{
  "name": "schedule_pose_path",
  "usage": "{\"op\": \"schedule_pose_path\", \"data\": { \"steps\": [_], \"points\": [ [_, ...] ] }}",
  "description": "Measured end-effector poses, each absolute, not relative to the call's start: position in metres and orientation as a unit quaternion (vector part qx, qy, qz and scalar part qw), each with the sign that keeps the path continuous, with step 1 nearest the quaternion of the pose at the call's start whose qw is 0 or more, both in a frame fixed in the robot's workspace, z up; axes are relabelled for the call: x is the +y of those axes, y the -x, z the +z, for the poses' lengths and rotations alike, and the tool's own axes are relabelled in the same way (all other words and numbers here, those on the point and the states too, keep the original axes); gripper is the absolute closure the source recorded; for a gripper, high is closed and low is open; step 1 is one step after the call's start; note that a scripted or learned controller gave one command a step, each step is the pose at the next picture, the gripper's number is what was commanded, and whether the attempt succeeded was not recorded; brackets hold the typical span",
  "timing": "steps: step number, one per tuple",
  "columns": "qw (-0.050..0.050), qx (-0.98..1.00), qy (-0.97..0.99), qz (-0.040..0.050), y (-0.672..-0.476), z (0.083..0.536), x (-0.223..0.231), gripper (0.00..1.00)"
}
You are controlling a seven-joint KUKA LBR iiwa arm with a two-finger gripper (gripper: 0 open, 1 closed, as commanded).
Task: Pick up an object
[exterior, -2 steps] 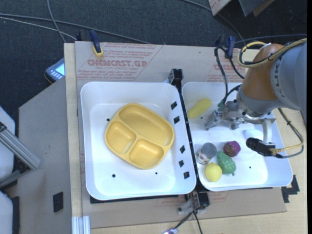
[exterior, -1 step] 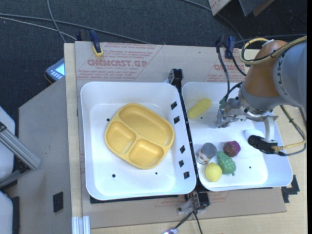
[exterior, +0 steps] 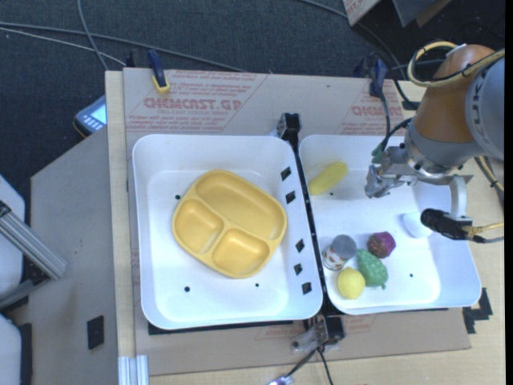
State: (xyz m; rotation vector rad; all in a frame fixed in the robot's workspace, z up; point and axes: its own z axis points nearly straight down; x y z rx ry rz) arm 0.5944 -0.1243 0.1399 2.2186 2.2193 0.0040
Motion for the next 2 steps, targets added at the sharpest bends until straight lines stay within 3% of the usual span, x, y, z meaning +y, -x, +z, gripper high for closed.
{"op": "schedule_pose_path", "data": {
  "steps": [1, 2],
  "points": [
    [0.002, 0.708, -0.706, 0.0020, -0.603, 0.196, -0.116, 1.00],
    [0.001, 0.708, -0.707, 0.0011, -0.604, 0.210, -0.116, 1.00]
  ]
}}
